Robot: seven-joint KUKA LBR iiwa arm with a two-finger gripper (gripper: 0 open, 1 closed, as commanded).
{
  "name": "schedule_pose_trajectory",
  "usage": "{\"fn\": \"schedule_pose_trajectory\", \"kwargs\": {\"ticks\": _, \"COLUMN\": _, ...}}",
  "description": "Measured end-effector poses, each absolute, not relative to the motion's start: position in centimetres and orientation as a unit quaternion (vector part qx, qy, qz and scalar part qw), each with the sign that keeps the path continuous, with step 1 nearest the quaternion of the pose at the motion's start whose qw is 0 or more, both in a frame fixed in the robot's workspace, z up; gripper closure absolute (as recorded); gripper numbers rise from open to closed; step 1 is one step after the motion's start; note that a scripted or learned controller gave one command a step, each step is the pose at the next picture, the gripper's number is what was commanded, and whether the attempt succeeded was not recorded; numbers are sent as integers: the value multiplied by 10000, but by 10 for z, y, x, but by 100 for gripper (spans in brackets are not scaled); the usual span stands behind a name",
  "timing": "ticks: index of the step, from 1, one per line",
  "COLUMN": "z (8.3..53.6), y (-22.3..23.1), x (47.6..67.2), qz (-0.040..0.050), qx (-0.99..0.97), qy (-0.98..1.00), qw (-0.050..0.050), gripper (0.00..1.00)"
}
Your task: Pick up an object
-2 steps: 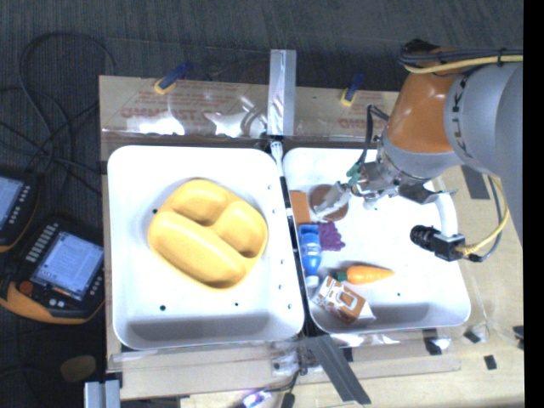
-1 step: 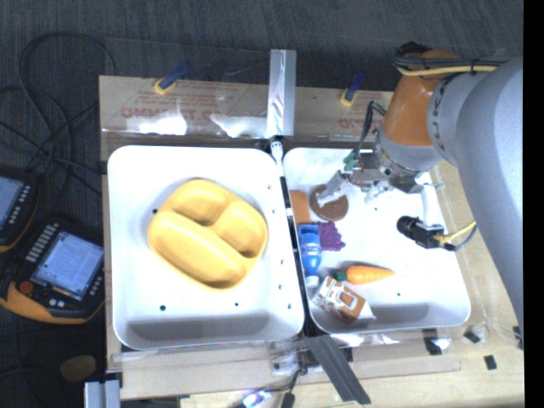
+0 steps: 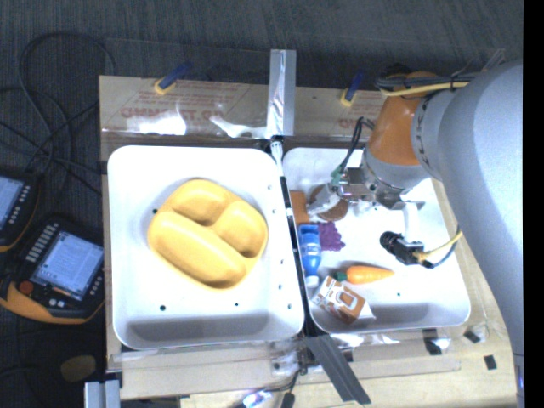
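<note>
Two white bins [image 3: 119, 228] sit side by side, the left one holding one large yellow bread-shaped object [image 3: 206, 232], the right one holding one carrot [image 3: 368, 273], one blue bottle [image 3: 309, 246], one purple piece [image 3: 331, 238], one brown-and-white carton [image 3: 341, 299] and one brown item [image 3: 325, 202].

1. The middle of the left bin [image 3: 127, 185] is taken up by a large yellow object [image 3: 206, 232]; bare floor is left along its walls.
2. The left side of the right bin [image 3: 455, 300] is crowded by a blue bottle [image 3: 309, 249], a purple item [image 3: 331, 237], a carrot [image 3: 367, 273] and a small carton [image 3: 342, 299].
3. Its upper part is blocked by the arm [image 3: 459, 134].
4. Open floor is seen at its lower right.
</note>
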State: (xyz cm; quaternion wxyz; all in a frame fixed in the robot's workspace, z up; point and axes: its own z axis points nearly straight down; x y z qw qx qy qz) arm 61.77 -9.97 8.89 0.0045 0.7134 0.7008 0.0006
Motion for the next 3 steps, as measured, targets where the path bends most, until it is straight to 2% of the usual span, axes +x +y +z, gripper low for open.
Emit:
{"fn": "schedule_pose_trajectory", "kwargs": {"ticks": 1, "z": 88, "y": -109, "x": 671, "qz": 1, "qx": 6707, "qy": 7417, "qw": 51, "gripper": 0}}
{"fn": "schedule_pose_trajectory", "kwargs": {"ticks": 2, "z": 89, "y": -99, "x": 644, "qz": 1, "qx": 6535, "qy": 7569, "qw": 43, "gripper": 0}}
{"fn": "schedule_pose_trajectory", "kwargs": {"ticks": 3, "z": 98, "y": -99, "x": 644, "qz": -6, "qx": 6536, "qy": 7569, "qw": 45, "gripper": 100}}
